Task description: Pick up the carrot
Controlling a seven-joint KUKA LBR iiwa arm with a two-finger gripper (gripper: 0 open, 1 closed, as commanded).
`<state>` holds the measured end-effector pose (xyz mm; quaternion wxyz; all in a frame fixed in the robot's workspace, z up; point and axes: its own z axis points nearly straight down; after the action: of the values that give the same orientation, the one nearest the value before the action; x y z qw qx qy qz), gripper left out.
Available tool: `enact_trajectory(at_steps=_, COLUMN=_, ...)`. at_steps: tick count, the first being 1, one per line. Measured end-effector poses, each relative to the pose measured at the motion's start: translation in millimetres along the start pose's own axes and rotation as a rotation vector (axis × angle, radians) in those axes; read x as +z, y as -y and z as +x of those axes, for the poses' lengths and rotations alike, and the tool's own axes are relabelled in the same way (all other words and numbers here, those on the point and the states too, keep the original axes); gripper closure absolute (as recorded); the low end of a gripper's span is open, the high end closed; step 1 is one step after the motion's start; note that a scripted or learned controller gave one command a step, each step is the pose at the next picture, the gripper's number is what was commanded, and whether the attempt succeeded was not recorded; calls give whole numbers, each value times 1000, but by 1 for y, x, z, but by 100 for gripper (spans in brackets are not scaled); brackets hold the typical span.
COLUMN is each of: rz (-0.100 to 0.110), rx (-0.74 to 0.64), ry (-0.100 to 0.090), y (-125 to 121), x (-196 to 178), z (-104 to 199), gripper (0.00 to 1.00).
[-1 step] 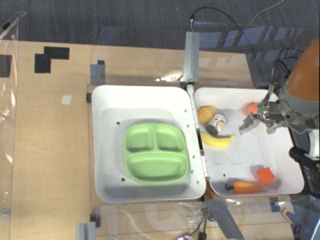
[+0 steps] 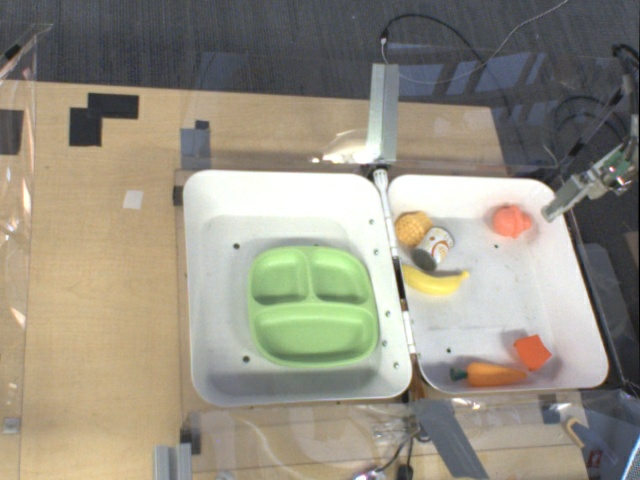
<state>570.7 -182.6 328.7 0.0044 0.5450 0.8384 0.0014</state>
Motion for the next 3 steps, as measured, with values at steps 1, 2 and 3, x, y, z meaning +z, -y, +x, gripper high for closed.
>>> enact_trajectory(at_steps=1, rz=0, rx=126, ry=0, y=-7, x=-109, z=3, gripper=0)
enact_trajectory(at_steps=2, rz=3, rx=11, ry=-2, y=64, x=113, z=9, gripper=0)
enact_trajectory(at_steps=3, rz=-8, rx=24, ry=4, y=51, x=237, z=83, gripper=0)
